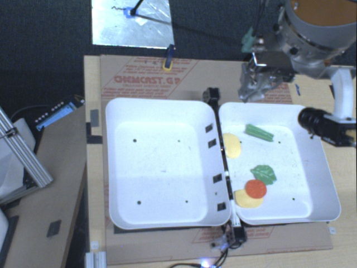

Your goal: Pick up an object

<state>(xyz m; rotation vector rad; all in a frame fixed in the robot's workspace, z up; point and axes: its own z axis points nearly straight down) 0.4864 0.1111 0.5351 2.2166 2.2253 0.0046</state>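
Observation:
The right bin [321,191] holds several small items. A green oblong piece [259,132] lies near its far wall, and a pale yellow piece [231,147] rests against its left wall. Nearer the front, a green leafy piece [263,174] sits just above a red round piece [256,189], which overlaps a yellow piece [247,199]. My gripper [252,92] hangs above the far rim of the right bin, well clear of all the items, with nothing seen between its fingers. How its fingers stand is not clear from here.
The left bin [120,149] stands beside the right one, joined by a black hinged divider [221,161]. A shiny metal plate [132,14] lies at the back. A yellow and blue clip [168,60] sits on the cardboard. A black camera mount [323,125] overhangs the right bin's right rim.

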